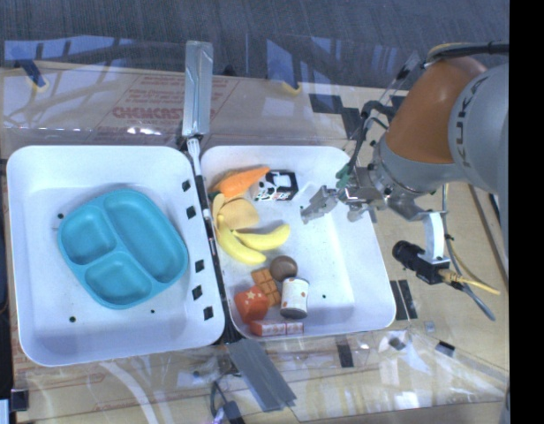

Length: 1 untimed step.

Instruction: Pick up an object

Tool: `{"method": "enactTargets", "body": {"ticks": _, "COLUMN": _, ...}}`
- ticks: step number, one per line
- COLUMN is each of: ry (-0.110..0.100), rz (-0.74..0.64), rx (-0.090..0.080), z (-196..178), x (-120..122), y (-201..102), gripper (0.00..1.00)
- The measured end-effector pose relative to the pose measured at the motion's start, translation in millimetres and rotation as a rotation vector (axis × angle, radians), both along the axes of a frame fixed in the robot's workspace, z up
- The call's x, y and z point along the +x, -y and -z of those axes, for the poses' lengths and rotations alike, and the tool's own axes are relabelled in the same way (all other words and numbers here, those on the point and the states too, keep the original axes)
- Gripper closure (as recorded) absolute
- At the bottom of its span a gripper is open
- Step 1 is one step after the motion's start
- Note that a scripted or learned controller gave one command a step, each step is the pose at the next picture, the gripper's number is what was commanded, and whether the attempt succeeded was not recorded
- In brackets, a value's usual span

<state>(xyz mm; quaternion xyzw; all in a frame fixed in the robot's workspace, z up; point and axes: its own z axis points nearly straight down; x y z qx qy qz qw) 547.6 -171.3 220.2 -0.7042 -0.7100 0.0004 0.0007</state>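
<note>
My gripper [316, 203] hangs over the upper right part of the right bin [365, 263], open, with nothing between its fingers. To its left lie a black-and-white toy [277, 185] and an orange carrot [240, 180]. Below them are yellow bananas [252, 239] and a pale yellow fruit [238, 212]. Further down the bin sit a brown round piece [283, 268], a small white can [295, 298], a red strawberry-like piece [251, 303], an orange-brown waffle piece [265, 283] and a flat red-and-white packet [277, 328].
The left bin [34, 193] holds a blue divided plate [122, 247]. A grey strip [198, 87] runs up from the seam between the bins. The bench around them is covered in clear plastic with tape marks.
</note>
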Motion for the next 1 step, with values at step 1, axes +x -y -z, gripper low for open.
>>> {"method": "enactTargets", "body": {"ticks": 1, "ry": 0.0, "rz": -0.057, "rx": 0.001, "z": 128.7, "x": -60.6, "y": -67.4, "gripper": 0.0}}
